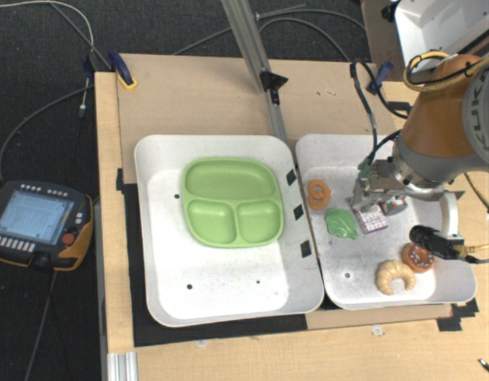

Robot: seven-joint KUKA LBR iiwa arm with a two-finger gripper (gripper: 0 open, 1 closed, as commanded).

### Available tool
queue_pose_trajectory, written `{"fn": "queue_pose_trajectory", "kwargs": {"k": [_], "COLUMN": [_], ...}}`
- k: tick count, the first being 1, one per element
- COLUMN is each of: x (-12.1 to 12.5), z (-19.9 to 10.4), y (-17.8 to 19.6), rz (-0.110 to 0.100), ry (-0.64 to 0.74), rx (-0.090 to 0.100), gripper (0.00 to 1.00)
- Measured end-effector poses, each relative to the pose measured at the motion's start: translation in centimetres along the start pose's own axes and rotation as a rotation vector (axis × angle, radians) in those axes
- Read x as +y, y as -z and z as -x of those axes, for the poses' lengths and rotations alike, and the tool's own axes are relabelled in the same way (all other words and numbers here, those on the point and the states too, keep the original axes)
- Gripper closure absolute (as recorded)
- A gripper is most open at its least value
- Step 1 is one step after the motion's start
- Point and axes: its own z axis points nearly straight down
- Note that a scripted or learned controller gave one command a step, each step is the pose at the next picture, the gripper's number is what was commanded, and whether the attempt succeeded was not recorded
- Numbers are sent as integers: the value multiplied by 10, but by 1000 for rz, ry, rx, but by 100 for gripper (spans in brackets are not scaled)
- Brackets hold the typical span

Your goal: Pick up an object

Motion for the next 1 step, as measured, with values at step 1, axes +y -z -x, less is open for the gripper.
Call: {"fn": "queue_pose_trajectory", "kwargs": {"k": [1], "x": [2], "z": [0], "y": [54], "rz": [1], "ry": [0], "rx": [0], "gripper": [100]}}
